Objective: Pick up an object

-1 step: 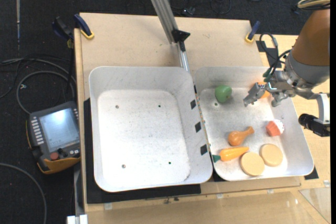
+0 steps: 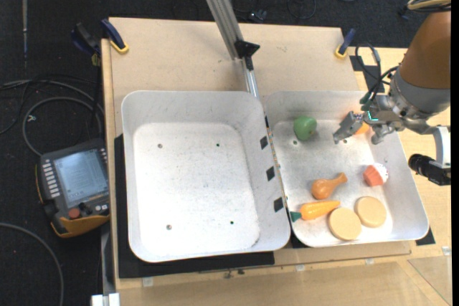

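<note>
Hovering: end effector (image 2: pixel 356 130) open, nothing gripped | near right bin (image 2: pixel 406 175) back edge | green obj (image 2: pixel 305 127) beside

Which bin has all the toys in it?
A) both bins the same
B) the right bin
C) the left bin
B: the green ball, the carrot, the two round cookies and the other toys all lie in the right bin, while the left bin shows just its white floor.
</note>
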`<move>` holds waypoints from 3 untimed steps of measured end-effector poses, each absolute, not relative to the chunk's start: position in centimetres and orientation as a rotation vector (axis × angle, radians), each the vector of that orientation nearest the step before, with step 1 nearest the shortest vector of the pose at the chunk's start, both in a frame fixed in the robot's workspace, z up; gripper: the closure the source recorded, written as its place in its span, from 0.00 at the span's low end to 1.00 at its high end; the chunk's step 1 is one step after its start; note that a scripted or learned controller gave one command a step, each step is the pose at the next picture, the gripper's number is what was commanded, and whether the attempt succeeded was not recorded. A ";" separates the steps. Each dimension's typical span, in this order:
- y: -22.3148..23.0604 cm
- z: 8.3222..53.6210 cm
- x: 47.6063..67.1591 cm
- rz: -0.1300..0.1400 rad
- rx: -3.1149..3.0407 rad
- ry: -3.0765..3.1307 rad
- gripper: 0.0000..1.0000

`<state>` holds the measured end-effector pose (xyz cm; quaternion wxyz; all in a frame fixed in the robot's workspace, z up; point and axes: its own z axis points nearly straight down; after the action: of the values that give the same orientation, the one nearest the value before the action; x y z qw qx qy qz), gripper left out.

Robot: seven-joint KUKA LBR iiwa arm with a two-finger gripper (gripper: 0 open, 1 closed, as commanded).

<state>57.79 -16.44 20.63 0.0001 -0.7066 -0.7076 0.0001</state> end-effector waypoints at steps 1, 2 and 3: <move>-16.0 14.3 58.1 0.005 -2.218 -2.218 0.00; -16.0 9.3 58.1 0.001 -2.221 -2.221 0.00; -16.0 10.6 58.2 -0.001 -2.223 -2.221 1.00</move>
<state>58.19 -16.04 10.57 -0.0007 -0.7074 -0.7068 -0.0005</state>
